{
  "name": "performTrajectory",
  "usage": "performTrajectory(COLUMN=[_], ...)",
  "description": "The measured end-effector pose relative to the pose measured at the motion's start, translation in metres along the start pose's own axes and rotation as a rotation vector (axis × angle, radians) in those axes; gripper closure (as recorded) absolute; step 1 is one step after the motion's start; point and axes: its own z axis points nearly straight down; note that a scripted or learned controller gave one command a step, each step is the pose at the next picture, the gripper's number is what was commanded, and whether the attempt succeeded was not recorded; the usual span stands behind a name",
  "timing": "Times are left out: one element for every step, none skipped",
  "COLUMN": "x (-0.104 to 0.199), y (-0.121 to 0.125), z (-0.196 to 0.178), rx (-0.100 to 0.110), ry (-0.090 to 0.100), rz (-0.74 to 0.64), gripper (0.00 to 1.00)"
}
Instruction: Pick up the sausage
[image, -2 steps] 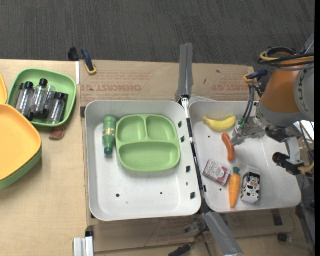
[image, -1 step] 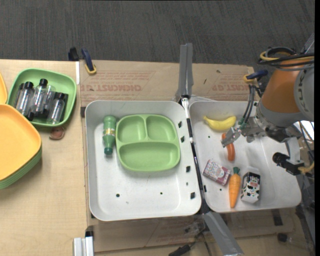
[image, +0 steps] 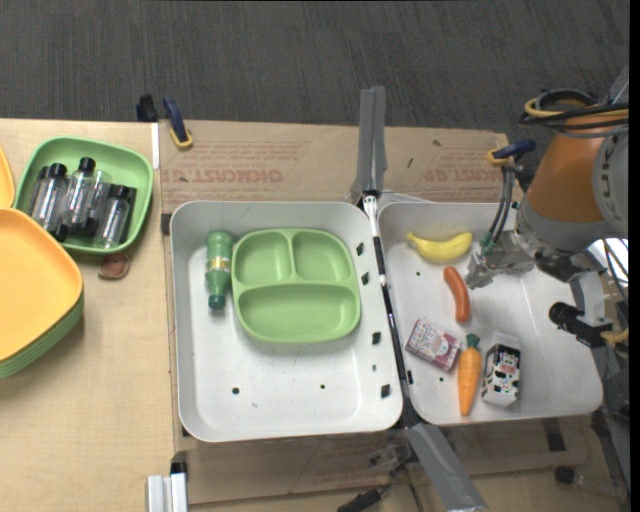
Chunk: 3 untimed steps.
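The sausage is a short red-orange link lying nearly lengthwise in the right bin, just below the banana. My gripper hangs low over the bin, right beside the sausage's upper end and slightly to its right. The sausage lies on the bin floor and nothing shows it as held. The grey arm with its orange band comes in from the right above the gripper.
The right bin also holds a pink carton, a carrot and a small cow-print milk carton. A green divided plate and a green bottle sit in the left bin. Farther left are a green tray of bottles and stacked orange plates.
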Motion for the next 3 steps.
performTrajectory(x=[0.041,-0.012,-0.027], y=[-0.023,-0.023,-0.043], z=[0.039,0.036,-0.002], rx=[0.0,-0.002,0.001], ry=[0.002,0.001,0.001], rz=[-0.01,0.308,0.708], gripper=[1.0,1.0,1.0])
